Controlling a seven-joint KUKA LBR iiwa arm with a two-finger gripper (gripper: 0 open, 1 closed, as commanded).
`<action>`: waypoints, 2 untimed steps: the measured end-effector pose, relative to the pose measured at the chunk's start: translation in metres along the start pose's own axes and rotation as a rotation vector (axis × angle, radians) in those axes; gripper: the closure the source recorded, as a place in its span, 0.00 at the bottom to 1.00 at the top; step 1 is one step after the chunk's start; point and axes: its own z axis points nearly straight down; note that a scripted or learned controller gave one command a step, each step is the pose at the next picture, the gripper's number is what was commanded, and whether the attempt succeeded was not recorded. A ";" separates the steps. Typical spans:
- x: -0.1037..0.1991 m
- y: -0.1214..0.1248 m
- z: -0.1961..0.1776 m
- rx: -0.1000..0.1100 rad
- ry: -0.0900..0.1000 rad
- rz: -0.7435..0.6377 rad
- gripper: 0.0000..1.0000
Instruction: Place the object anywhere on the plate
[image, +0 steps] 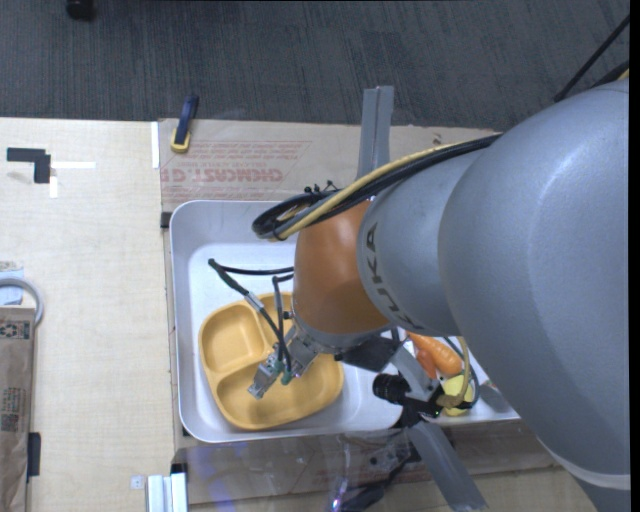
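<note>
The yellow divided plastic plate (232, 345) lies toward the left wall of the shallow white bin (186, 300), with bare floor above it, while the gripper (268, 378) hangs over the plate's lower compartment; whether it is clenched cannot be told. An orange carrot-like object (436, 353) lies in the bin to the plate's right, apart from it and partly under the grey arm (520, 260). The cardboard sheet (250, 165) on the tabletop (80, 260) bears reversed red print, unreadable.

My bench (80, 290) is pale wood. On it sit a white bin (185, 330), a brown cardboard sheet (240, 165) printed red, and a blue-and-yellow clamp (184, 124).
</note>
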 end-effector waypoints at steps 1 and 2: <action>0.032 0.028 -0.003 -0.001 -0.002 0.199 0.00; -0.018 0.028 -0.156 0.001 -0.002 0.268 0.00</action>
